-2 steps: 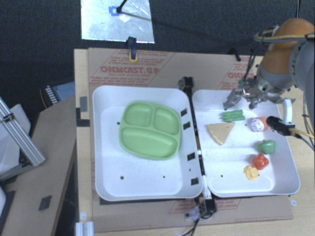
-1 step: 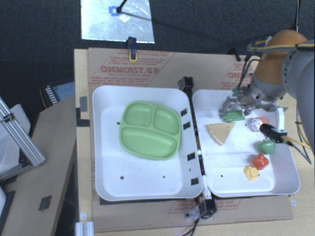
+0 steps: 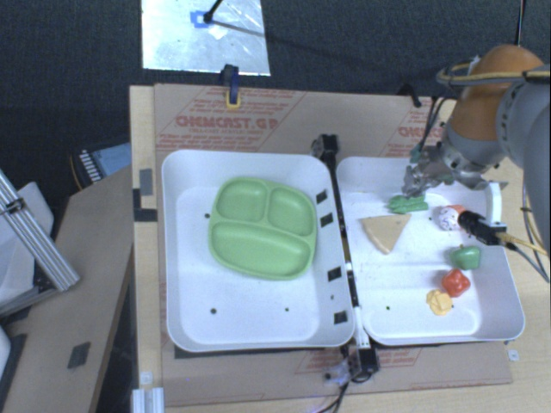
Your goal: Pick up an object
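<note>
Arm (image 3: 516, 110) cut by right edge; fingers (image 3: 417, 184) indistinct

Small toy foods lie scattered in the right-hand bin (image 3: 495, 321) — a green piece (image 3: 407, 203) at the back, a tan wedge (image 3: 384, 231) lying flat near the middle. Toward the right sit a white speckled piece (image 3: 448, 219), a green pepper (image 3: 466, 256), a red piece (image 3: 455, 282) and a yellow one (image 3: 439, 301) — all apart.

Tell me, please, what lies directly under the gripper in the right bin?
A flat green object lies under the gripper, beside the tan wedge. The gripper covers its upper edge, so contact cannot be judged.
</note>
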Available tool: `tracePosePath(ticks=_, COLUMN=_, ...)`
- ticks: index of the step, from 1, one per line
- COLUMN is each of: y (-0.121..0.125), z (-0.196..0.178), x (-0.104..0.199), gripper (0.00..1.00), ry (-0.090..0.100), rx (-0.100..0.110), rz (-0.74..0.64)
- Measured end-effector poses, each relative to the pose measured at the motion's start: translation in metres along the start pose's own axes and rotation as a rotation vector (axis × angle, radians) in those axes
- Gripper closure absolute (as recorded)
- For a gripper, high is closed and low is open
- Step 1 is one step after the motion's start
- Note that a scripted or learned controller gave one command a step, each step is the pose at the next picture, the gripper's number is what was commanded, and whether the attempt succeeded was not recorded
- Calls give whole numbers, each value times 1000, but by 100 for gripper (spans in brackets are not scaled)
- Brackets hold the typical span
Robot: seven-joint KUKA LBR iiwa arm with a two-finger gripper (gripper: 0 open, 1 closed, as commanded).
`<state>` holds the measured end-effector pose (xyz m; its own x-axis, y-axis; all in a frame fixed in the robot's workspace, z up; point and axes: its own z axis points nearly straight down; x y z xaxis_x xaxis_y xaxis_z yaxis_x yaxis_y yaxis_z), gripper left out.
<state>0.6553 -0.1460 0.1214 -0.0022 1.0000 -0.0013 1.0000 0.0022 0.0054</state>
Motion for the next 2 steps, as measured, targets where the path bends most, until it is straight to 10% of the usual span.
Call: tracePosePath(ticks=2, y=-4, z=-85, x=1, gripper=100, ry=1, rx=0, rz=-1)
